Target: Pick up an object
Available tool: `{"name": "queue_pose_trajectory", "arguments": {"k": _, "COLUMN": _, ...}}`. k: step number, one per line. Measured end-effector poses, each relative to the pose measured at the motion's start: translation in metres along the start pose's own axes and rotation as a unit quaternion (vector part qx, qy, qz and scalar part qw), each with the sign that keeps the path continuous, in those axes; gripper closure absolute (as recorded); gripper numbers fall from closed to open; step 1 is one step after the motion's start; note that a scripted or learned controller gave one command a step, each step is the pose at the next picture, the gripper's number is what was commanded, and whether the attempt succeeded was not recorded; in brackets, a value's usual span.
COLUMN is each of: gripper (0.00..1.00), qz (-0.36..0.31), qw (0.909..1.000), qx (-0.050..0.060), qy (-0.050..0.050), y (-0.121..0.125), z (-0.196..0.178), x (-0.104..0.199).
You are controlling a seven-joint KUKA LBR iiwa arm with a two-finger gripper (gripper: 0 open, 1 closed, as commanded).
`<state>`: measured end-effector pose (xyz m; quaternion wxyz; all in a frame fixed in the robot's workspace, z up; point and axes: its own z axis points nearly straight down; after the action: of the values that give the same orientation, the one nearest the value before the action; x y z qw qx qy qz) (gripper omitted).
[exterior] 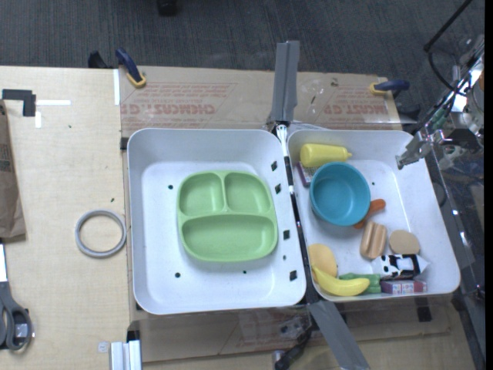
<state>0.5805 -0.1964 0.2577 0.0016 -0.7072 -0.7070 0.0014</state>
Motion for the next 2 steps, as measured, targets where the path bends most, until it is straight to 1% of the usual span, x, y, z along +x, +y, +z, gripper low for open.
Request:
{"name": "queue_pose_trajectory", "arguments": {"k": 1, "gripper": 0.0, "qz": -0.085, "qw": 0.9964, "qx": 0.0, "qy": 0.0, "y": 0.005, "z": 0.111, "x": 0.05}}
{"name": "queue_pose_trajectory", "arguments": {"k": 2, "gripper": 0.0, "qz": -0.094, "qw": 0.9956, "qx": 0.0, "qy": 0.0, "y": -0.068, "z": 0.169, "x": 0.036}}
